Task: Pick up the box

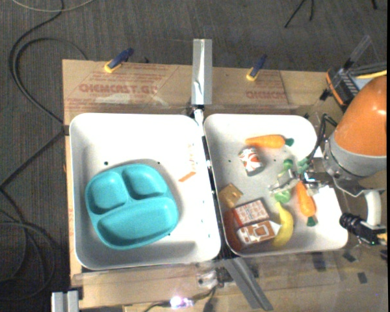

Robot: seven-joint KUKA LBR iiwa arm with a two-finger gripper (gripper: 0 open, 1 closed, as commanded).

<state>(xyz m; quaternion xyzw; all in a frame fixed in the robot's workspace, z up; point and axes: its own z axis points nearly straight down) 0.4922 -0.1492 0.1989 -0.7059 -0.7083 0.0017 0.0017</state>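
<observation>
A red-brown printed box (249, 211) lies in the right bin (325, 239), near its front left. A second, similar carton (257, 233) lies just in front of it, and a small tan cube (231, 194) lies just behind it. My gripper (303, 175) reaches in from the right over the bin's right half, above a green toy (288, 171) and an orange carrot (305, 201). It is to the right of the box and apart from it. Nothing from the bin shows lifted.
A banana (285, 225) lies against the cartons' right side. Another carrot (267, 141) and a small red-and-white item (250, 160) sit toward the back. The left bin (84, 135) holds a teal compartment tray (131, 203). A metal divider bar (201, 77) stands behind the bins.
</observation>
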